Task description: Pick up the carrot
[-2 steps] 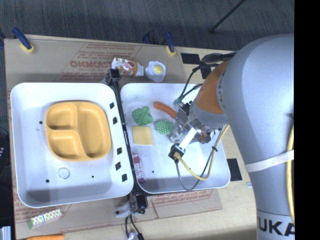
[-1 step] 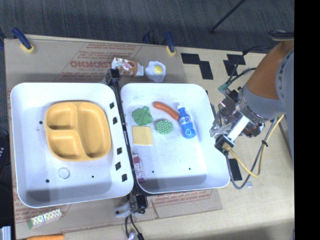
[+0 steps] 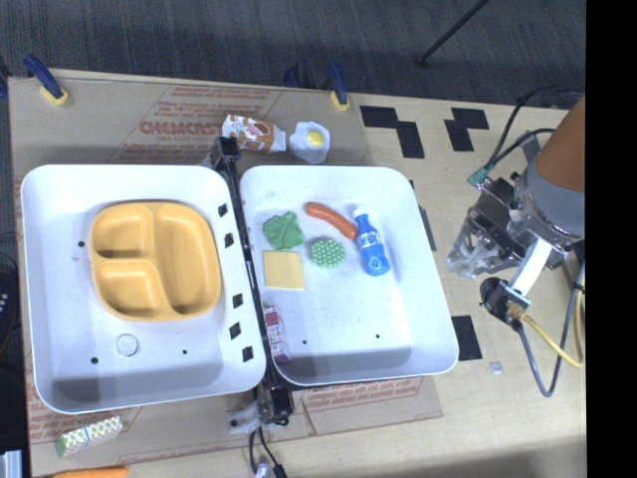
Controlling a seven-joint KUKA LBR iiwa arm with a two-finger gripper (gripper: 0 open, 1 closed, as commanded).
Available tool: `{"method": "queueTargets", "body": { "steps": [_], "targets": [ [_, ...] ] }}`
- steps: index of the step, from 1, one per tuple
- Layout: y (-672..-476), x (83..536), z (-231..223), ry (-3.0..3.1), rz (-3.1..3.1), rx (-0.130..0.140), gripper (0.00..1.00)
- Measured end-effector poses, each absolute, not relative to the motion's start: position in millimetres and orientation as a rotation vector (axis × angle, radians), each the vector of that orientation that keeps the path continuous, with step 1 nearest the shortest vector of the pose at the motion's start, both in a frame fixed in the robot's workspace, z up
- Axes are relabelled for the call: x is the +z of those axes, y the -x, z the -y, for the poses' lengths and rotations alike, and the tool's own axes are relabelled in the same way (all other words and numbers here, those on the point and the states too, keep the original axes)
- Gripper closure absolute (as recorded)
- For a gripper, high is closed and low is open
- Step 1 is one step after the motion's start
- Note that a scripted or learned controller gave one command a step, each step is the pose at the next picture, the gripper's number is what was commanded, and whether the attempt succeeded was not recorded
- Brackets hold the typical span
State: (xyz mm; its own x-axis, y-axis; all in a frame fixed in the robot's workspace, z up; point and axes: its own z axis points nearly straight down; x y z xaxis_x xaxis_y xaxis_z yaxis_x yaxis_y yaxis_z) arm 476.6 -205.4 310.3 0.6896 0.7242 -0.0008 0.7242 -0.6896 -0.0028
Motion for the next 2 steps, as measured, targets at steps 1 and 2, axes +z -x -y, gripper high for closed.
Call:
{"method": "queueTargets", "body": {
  "steps": [1, 2],
  "targets": [
    [-476.5, 363, 204, 2.853, 1.309, 0.003, 1.0],
    [-475.7, 230, 151, 2.869, 1.268, 0.006, 1.0]
  ]
}}
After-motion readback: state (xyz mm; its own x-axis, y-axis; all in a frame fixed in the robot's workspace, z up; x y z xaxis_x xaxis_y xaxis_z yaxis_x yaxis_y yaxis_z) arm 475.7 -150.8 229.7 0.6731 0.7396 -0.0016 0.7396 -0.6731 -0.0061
